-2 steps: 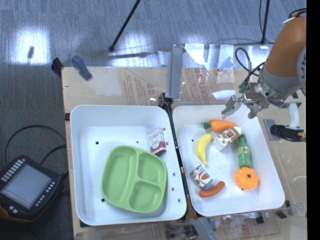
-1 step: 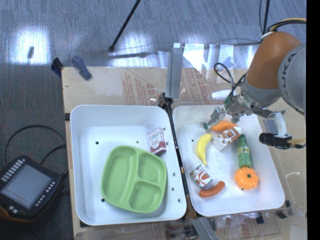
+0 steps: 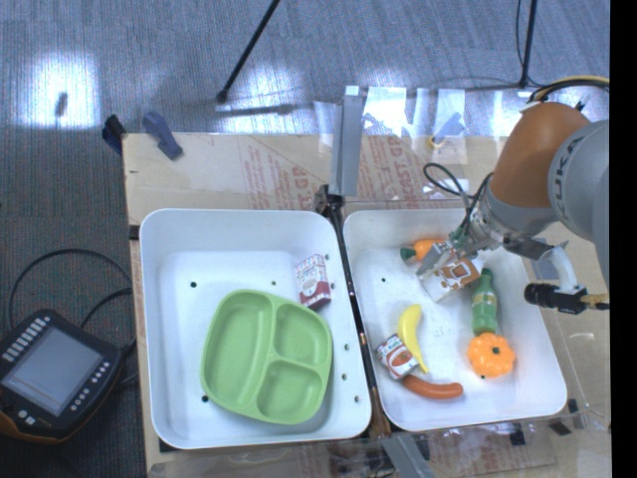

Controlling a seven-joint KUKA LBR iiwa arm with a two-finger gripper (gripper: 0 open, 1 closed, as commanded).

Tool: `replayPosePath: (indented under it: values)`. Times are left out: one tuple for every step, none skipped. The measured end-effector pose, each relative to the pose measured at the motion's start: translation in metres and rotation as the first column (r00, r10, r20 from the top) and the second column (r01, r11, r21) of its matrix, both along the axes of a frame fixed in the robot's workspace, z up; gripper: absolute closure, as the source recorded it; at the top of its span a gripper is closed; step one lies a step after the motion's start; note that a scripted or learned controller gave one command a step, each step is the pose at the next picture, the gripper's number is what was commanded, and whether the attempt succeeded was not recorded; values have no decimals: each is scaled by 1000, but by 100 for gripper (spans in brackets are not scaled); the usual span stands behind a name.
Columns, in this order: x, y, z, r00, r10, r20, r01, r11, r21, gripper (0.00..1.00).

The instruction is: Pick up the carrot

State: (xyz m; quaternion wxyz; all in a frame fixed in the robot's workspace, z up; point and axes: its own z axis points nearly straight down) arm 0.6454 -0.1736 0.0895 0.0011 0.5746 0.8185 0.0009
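Note:
The carrot, a small orange piece with a green top, lies near the back of the right bin. My gripper reaches in from the right and sits low just to the right of the carrot, over the top end of a white and brown carton. The wrist hides the carrot's right end. I cannot make out whether the carrot is between the gripper's tips or only beside them.
The right bin also holds a green bottle, an orange pumpkin, a banana, a sausage and a small red packet. The left bin holds a green divided plate and a red carton.

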Motion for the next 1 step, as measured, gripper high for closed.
replayPosePath:
  values:
    - [-1,7,50,797,-604,-5,604,797,0,0]
